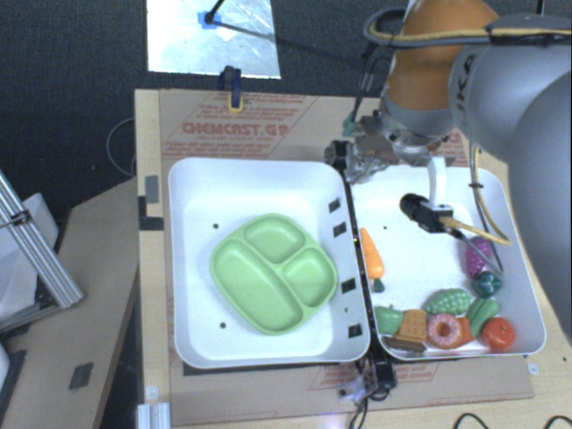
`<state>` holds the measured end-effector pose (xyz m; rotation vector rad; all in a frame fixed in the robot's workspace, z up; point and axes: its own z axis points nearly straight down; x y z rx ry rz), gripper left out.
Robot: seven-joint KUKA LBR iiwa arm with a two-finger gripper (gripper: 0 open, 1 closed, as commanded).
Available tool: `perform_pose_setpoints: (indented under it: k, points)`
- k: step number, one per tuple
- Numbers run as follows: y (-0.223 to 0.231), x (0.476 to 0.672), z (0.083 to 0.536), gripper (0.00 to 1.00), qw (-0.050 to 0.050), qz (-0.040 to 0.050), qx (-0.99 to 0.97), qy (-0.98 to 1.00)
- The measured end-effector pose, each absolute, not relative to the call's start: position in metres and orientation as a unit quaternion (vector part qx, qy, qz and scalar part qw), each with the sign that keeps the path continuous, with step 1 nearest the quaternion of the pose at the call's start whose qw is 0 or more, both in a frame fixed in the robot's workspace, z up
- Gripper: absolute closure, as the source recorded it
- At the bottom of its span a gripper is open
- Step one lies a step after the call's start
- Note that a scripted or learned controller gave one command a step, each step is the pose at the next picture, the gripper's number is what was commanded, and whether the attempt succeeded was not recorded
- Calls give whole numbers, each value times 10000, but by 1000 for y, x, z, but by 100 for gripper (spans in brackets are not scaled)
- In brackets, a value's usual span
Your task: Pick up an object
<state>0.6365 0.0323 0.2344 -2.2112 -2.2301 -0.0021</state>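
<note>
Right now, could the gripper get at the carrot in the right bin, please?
Probably yes: the carrot lies uncovered, apart from the other toys, and the gripper is by that bin's far corner; the divider beside it may hamper.

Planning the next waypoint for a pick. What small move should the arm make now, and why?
Probably slide the gripper toward the near side, over the carrot. The gripper sits at the far rim of the right bin, over no toy; the carrot lies alone, apart from the crowded pile.
</note>
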Motion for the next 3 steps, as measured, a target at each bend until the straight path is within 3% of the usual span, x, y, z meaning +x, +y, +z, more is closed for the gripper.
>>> perform_pose_setpoints:
  k: [2,3]
  points:
    - [34,635,214,100,-1,2,-7065,-7077]
    - [27,635,231,100,-8,-11,-7067,-7075]
